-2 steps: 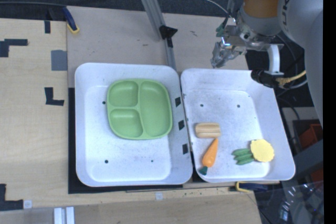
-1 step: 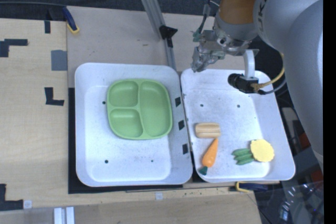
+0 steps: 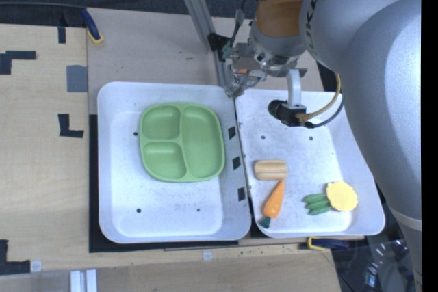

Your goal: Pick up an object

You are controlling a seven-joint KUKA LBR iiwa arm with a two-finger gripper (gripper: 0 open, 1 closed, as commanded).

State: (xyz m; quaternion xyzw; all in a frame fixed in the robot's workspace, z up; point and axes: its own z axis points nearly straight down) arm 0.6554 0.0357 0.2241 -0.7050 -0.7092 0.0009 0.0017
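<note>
Carrot (image 3: 274, 198), lower right of frame in right bin (image 3: 311, 154), below tan block (image 3: 269, 169): probably light, stiff, slick; best pinched across thick middle. Gripper (image 3: 235, 84) upper centre, open or closed impossible to tell.

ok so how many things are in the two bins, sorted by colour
green: 2, the divided plate and the small pod
orange: 1, the carrot
tan: 1, the block
yellow: 1, the lumpy piece touching the pod
total: 5
</note>
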